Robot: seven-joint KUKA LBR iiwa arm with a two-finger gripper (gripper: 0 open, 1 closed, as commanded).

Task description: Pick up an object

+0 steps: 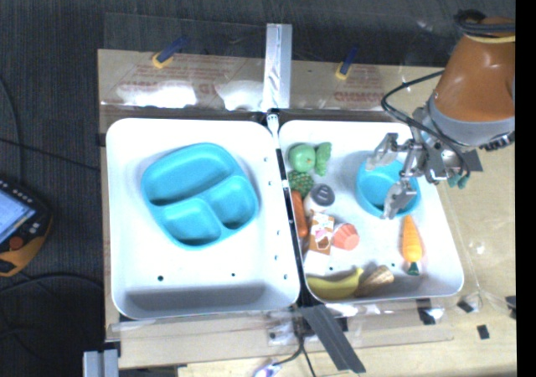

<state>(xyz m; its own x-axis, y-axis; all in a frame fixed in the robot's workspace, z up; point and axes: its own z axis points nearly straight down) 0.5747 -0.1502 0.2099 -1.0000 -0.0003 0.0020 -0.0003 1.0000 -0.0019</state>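
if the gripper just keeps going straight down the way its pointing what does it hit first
Most likely the blue cup in the right bin: the gripper hangs over the cup's rim. Depth is hard to judge from this slanted view.

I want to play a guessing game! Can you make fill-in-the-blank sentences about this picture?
1. The blue tray lies in the ____ bin.
2. The banana is colored ____.
3. The robot's hand is above the blue ____.
4. The carrot lies in the ____ bin.

Missing words: left, yellow, cup, right.
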